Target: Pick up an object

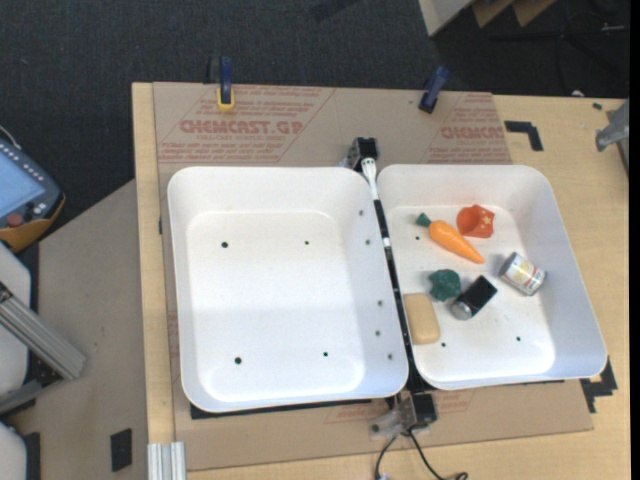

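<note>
Nearest the camera, the tan rounded block [422,318], matte and soap-like, lies against the inner wall of the right white shallow plastic bin [560,318]. All the candidates for picking sit in that bin, loosely scattered with gaps between most of them, which should leave room for a grasp from above. Just beyond the block, a black glossy boxy piece with a grey end [474,297] touches a dark green knobbly lump [446,284]. To their right a small silver metal can [521,274] lies tipped on its side and would probably roll. Farther back are a smooth orange toy carrot with a green top [452,238] and a red pepper-shaped toy [476,221], close together. The left white bin [200,368] adjoins it on the cardboard-covered bench [300,108], which two blue clamps [225,78] pin at the far edge. Whether the claw is apart or together cannot be told.
</note>
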`<action>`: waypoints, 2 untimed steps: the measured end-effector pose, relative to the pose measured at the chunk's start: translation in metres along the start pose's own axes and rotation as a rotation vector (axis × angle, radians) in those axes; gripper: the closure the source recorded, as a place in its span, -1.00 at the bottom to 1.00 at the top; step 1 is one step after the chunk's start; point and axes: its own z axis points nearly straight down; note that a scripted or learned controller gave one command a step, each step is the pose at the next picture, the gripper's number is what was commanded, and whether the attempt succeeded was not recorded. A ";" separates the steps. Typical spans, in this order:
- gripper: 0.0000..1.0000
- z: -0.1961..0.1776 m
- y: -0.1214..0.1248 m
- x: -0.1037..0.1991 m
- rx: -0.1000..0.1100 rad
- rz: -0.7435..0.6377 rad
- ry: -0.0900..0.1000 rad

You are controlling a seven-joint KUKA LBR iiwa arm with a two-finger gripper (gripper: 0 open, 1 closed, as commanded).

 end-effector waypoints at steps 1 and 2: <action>1.00 -0.004 -0.001 0.003 0.010 -0.003 0.005; 1.00 0.174 -0.036 0.031 0.034 -0.003 0.016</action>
